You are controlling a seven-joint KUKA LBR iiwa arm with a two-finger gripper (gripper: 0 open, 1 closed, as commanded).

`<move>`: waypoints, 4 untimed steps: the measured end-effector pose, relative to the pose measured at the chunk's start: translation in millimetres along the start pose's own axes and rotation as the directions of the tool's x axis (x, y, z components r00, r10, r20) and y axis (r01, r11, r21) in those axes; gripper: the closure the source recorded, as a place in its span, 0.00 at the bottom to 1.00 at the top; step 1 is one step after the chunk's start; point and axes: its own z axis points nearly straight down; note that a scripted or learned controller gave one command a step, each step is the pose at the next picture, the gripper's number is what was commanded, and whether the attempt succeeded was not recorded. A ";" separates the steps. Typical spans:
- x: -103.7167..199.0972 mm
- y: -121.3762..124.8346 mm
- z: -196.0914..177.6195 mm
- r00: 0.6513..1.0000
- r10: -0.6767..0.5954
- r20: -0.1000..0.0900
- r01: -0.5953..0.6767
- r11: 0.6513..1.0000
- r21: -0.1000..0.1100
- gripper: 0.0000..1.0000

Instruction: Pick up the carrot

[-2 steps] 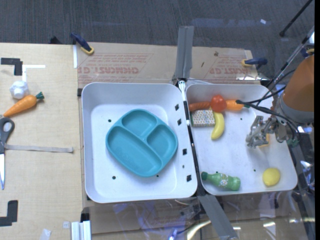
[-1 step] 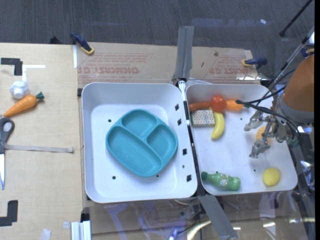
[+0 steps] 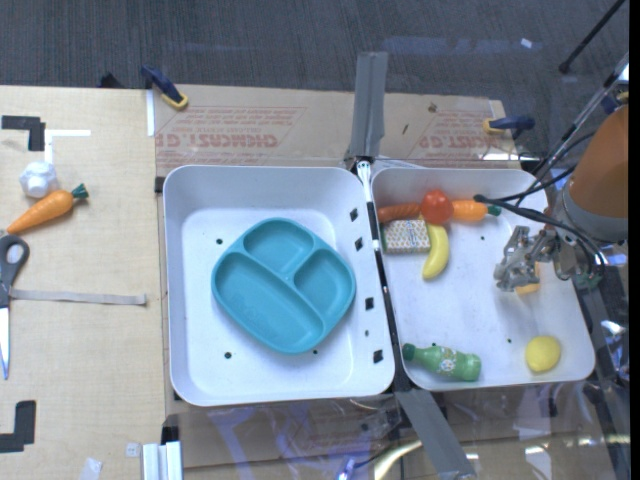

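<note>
An orange carrot (image 3: 466, 208) with a green top lies along the far wall of the right bin (image 3: 470, 308), just right of a red tomato (image 3: 436, 206). Left of the tomato a second orange piece (image 3: 398, 211) pokes out; it may be another carrot. My gripper (image 3: 520, 265) hangs over the right side of that bin, below and to the right of the carrot and apart from it. A small orange speck shows at its lower tip, too small to identify.
The right bin also holds a banana (image 3: 436, 253), a speckled block (image 3: 406, 236), a green bottle (image 3: 443, 362) and a lemon (image 3: 543, 353). A blue divided plate (image 3: 284, 284) fills the left bin. Another toy carrot (image 3: 45, 209) and scissors (image 3: 10, 263) lie on the left bench.
</note>
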 end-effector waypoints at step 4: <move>-51.0 -7.8 21.9 0.996 0.088 -0.012 -0.088 0.996 -0.002 0.00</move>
